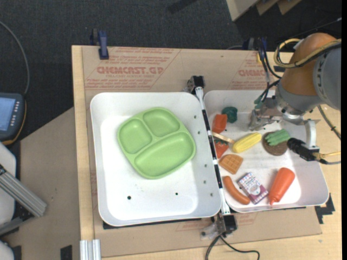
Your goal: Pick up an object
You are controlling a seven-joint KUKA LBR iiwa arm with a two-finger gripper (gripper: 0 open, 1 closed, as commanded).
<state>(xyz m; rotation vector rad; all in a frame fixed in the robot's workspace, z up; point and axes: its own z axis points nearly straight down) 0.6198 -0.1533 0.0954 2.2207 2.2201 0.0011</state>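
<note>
Clearly the pincer [264, 118] hangs low in the right bin [314, 196], its grip state hard to tell. Corn [246, 142] lies just at its seven o'clock; descend squarely over it, avoiding the neighbouring brown piece [275, 146].

Dark carpet floor [43, 15] around a paper-covered wooden bench [162, 64].

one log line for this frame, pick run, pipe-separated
gripper over right bin, near corn | nothing seen held | green plate in left bin | pick not done
</note>
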